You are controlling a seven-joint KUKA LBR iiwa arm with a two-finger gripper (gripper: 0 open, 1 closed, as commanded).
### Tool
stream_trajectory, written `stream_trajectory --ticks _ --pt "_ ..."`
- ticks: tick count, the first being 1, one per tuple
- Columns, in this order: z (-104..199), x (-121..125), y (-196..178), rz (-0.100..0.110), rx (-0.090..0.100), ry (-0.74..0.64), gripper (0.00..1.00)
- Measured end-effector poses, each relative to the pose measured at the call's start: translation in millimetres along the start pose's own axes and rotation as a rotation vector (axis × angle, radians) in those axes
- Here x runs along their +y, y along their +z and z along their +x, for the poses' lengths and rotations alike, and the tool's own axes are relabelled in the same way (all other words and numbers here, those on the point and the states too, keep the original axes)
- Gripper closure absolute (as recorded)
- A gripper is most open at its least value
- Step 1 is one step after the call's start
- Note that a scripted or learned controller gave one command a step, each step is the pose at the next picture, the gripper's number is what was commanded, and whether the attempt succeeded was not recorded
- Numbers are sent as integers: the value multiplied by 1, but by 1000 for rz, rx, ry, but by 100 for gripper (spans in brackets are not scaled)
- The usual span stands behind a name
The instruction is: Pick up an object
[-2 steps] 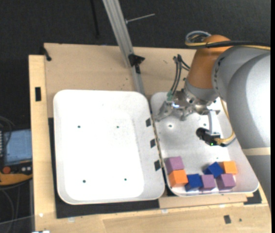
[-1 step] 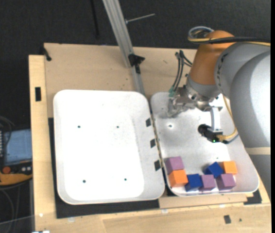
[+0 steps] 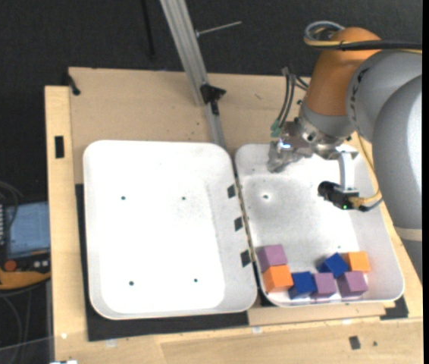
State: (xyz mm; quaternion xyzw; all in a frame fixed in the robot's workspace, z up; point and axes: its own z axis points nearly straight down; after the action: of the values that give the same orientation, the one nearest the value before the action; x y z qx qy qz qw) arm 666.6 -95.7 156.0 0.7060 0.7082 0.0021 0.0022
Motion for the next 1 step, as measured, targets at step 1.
stream_trajectory --ticks 1 --pt "3 9 -61 -3 0 -1 100"
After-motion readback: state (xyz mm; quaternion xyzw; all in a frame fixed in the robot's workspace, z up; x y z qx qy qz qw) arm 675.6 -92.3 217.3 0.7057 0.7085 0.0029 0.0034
